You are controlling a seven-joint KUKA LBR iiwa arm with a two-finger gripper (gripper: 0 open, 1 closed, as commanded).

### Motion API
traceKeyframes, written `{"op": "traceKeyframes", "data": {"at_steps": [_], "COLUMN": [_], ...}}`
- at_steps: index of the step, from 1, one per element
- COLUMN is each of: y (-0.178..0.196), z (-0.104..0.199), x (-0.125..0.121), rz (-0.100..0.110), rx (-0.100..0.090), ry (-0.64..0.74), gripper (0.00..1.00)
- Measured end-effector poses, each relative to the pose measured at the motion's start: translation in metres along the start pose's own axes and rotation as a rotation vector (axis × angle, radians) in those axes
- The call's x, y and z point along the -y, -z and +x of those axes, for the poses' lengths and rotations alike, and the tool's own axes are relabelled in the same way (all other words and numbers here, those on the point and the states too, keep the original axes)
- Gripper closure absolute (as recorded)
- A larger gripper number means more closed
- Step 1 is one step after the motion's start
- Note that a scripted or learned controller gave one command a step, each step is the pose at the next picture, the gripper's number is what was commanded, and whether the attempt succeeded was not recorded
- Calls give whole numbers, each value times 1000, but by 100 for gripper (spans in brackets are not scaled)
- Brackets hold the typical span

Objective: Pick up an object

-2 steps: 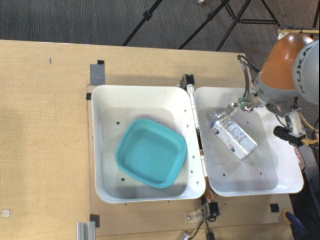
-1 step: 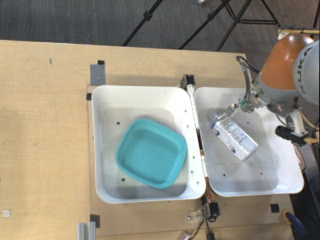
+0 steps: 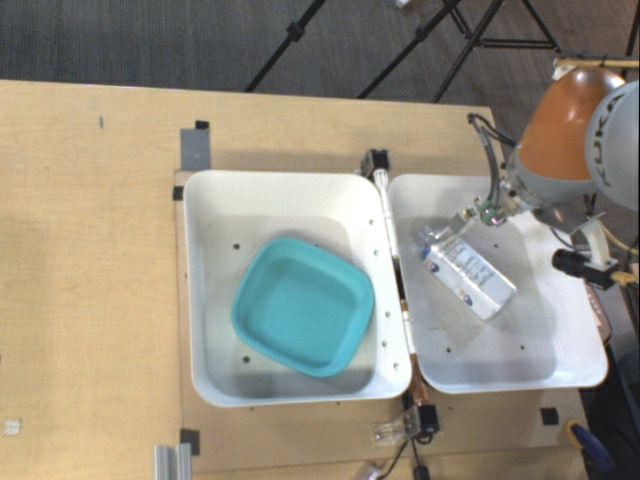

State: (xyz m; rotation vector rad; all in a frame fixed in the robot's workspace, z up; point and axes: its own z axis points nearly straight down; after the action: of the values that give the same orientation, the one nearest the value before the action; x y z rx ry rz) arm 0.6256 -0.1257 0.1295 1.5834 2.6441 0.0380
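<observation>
Two shallow white bins sit side by side on the light wooden worktop (image 3: 90,268), their inner rims meeting along a central divider. The left bin (image 3: 215,298) holds a teal square dish (image 3: 303,306), which takes up most of the bin floor; narrow bare strips of floor run along the far and left walls. The right bin (image 3: 570,363) holds one object, a clear plastic packet (image 3: 466,273) with printed white and dark markings. It lies flat and diagonal on the bin floor, one end toward the far left corner and the other end toward the bin centre. The packet lies apart from all four walls, with open floor on its near side and right side. The arm enters from the right, with its orange band (image 3: 560,118) above the far right corner of the right bin. The jaws (image 3: 490,211) are just beyond the far end of the packet, low over the bin floor. The view is too small to show whether the jaws stand wide or narrow, and whether they touch the packet cannot be told.
</observation>
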Motion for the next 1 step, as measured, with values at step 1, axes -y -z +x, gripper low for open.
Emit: {"op": "traceKeyframes", "data": {"at_steps": [1], "y": [0], "z": [0], "x": [0], "rz": [1], "rx": [-1], "ry": [33], "gripper": [0]}}
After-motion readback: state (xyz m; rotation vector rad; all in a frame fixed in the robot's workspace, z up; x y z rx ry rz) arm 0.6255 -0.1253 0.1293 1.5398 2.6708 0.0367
